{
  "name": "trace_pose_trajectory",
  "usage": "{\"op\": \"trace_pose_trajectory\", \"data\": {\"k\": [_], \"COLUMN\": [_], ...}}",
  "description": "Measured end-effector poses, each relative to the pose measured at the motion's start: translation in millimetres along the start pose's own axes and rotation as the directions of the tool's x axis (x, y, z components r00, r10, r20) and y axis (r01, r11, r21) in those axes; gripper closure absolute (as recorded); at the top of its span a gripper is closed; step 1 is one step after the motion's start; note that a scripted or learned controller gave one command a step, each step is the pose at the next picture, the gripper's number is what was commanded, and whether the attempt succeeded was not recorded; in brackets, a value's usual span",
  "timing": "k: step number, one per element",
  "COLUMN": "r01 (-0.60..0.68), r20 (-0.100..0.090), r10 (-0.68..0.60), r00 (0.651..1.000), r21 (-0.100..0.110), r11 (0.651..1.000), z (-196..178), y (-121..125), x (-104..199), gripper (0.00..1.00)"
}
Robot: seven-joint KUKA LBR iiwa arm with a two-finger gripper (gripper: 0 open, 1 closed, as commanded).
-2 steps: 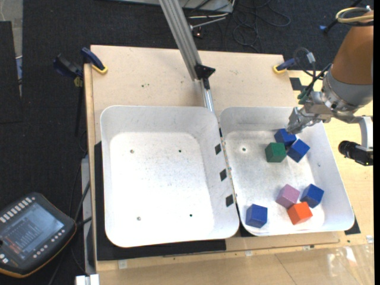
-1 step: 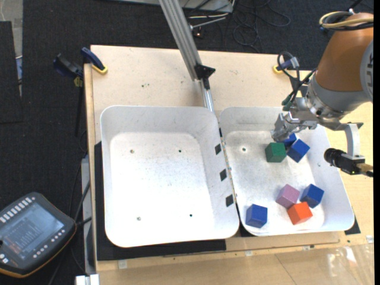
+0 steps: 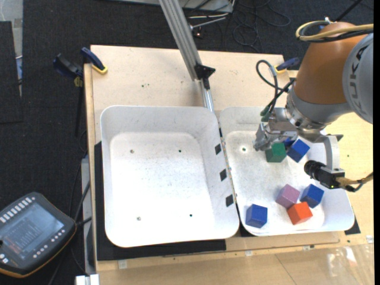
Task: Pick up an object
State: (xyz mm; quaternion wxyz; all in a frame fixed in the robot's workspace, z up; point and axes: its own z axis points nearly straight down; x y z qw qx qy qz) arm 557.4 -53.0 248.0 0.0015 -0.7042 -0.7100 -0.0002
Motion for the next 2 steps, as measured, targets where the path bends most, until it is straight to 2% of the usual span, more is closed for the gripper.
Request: {"op": "trace_pose_trajectory", "data": {"k": [1, 2], "r01": [0.0, 0.0], "r20": [0.0, 0.0], "r10": [0.0, 0.0], "r00": [1.0, 1.0], "r21": [0.001, 0.001], "r11": [1.0, 1.0], "z": [7, 18], "y": [-30, -46], "x": [53, 111], "gripper": [1.0, 1.0]}}
